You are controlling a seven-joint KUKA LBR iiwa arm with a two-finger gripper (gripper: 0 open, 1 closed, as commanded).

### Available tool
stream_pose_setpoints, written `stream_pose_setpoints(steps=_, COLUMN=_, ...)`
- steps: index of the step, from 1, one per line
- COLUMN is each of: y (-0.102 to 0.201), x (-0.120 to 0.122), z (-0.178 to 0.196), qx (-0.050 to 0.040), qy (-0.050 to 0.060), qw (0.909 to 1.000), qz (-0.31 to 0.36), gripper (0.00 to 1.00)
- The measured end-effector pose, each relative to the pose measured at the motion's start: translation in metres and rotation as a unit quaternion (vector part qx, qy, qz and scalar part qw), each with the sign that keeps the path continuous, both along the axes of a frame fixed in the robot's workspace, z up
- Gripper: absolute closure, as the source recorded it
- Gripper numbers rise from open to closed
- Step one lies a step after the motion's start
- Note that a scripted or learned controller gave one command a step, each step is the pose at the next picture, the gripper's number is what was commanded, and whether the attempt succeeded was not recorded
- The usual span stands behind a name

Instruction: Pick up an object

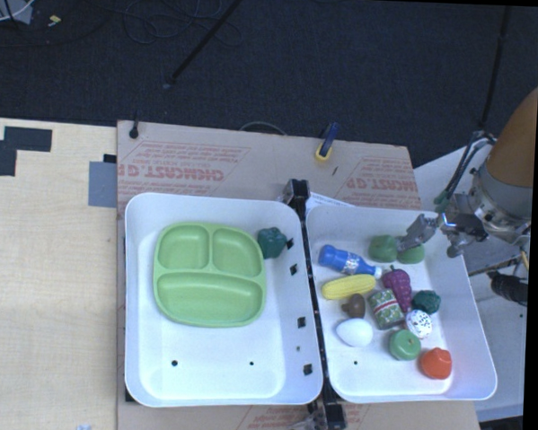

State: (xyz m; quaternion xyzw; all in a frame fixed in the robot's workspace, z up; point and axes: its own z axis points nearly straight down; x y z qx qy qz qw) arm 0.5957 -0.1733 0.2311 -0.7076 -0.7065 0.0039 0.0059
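Observation:
My gripper (437, 238) hangs over the far right part of the right bin (477, 355), open, with nothing between its fingers. One finger (418, 233) stands just above a flat green piece (395, 251). Below it lie a blue bottle (343, 258), a yellow corn cob (348, 287), purple grapes (397, 282), a small red and green can (386, 308), a brown piece (355, 305), a white egg (355, 332), a dark green piece (425, 301), a spotted white ball (418, 323), a green round piece (404, 344) and a red-orange piece (436, 362).
The left bin (206, 377) holds a light green divided plate (209, 274) and a dark teal piece (272, 243) by its far right corner. A black ridge (306, 283) separates the bins. Brown cardboard (218, 166) lies under both.

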Motion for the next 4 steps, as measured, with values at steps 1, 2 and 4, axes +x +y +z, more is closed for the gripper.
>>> stream_pose_setpoints(steps=1, y=0.0, x=0.003, z=0.007, qx=-0.0015, qy=-0.007, qw=1.0, qz=0.001, gripper=0.0)
stream_pose_setpoints(steps=2, y=-0.002, x=-0.007, z=-0.051, qx=-0.0003, qy=-0.003, qw=1.0, qz=0.001, gripper=0.0)
stream_pose_setpoints(steps=4, y=0.007, x=0.006, z=-0.136, qx=-0.002, qy=-0.016, qw=0.9999, qz=0.001, gripper=0.0)
